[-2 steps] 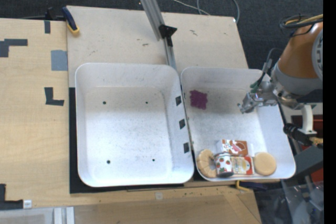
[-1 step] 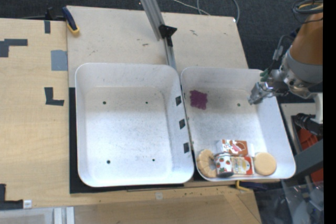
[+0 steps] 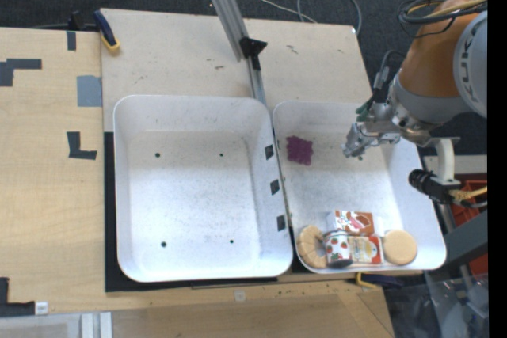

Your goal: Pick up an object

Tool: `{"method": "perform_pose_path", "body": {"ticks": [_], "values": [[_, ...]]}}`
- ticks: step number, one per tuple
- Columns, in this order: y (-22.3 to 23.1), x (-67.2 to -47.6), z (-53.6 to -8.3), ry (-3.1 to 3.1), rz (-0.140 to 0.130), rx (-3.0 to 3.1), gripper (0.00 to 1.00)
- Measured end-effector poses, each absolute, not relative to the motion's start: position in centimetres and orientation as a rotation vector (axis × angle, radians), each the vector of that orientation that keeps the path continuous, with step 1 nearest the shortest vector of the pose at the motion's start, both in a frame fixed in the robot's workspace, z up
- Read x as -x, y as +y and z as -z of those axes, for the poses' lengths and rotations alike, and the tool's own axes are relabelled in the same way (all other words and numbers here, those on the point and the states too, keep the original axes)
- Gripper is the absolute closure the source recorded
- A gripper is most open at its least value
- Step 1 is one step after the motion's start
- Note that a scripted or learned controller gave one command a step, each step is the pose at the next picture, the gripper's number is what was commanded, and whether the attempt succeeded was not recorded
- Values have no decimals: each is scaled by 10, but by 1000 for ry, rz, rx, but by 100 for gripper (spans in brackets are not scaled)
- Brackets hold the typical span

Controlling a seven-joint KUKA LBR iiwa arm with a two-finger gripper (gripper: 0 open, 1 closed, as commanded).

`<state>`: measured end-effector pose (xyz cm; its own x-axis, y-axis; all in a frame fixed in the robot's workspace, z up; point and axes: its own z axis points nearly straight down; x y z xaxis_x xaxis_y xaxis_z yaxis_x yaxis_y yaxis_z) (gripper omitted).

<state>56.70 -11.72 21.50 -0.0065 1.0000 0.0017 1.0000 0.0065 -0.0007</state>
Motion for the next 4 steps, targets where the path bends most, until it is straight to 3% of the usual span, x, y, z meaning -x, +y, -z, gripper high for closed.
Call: {"method": "perform_pose_path", "body": {"ticks": [2, 3, 4], "values": [[-12, -592, -204, -2228, 0, 2212, 100], [35, -590, -206, -2227, -1, 2212, 100], [84, -606, -219, -2228, 2, 2213, 100]]}}
